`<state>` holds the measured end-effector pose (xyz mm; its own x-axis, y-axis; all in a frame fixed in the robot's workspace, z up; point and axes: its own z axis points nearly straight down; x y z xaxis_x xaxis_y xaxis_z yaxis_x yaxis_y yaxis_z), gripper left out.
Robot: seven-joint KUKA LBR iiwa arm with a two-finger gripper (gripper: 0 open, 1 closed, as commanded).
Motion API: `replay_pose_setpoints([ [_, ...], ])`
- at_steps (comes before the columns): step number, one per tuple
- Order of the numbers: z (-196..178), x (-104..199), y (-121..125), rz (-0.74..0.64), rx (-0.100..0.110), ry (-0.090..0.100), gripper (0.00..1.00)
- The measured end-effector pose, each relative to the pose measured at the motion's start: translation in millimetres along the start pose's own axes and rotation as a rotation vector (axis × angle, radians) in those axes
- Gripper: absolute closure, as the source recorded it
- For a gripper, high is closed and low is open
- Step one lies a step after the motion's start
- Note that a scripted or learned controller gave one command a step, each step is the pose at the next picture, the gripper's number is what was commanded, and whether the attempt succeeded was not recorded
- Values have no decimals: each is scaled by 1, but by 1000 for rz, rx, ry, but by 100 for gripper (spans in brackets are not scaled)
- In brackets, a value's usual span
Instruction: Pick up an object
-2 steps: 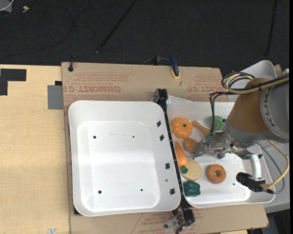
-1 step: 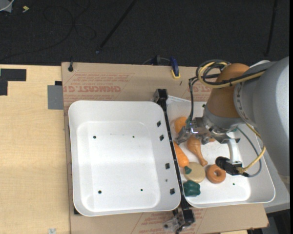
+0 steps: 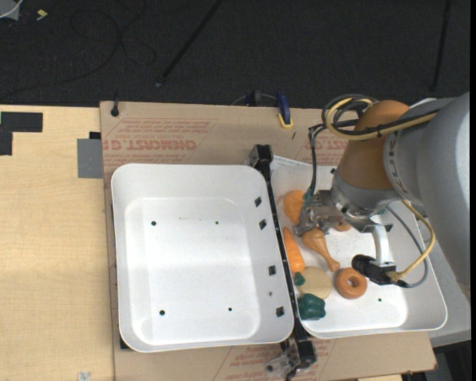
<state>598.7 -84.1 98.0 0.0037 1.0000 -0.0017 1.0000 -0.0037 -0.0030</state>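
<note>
In the right bin (image 3: 428, 312) the gripper (image 3: 313, 227), its grip state impossible to tell, hangs over a crowded drumstick (image 3: 324, 248), carrot (image 3: 293, 251) and orange (image 3: 293, 205), so a closure could nudge neighbours and slip.

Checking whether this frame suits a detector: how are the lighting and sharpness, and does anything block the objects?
Camera view: even light, white bins bright without glare; soft focus blurs small toys; the arm shades and hides part of the right bin; the floor beyond is dark.
</note>
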Motion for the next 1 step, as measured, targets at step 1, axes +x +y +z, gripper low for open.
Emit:
replay_pose_setpoints([
  [1,-96,63,34,-11,-12,4,100],
])
